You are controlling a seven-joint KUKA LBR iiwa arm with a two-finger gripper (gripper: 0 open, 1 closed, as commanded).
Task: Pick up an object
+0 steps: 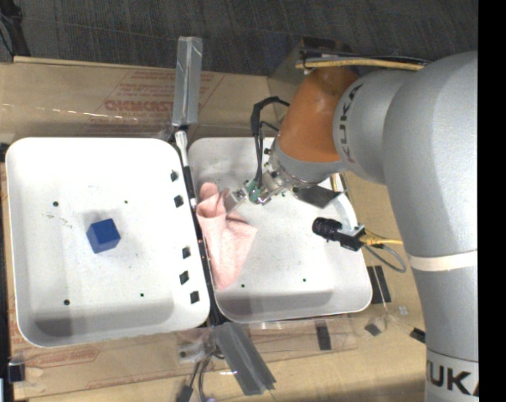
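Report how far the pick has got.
Done: the arm has reached into the right bin, and the end effector is down at the top edge of the pink cloth. In hand: the approach to the cloth; a grasp can't be confirmed, since it lies flat on the bin floor. Left: grip and lift. The blue cube sits untouched in the left bin.

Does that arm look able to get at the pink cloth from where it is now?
Probably yes. The gripper sits low in the right bin, right beside the pink cloth lying against that bin's left wall. Nothing lies on the cloth or between them.
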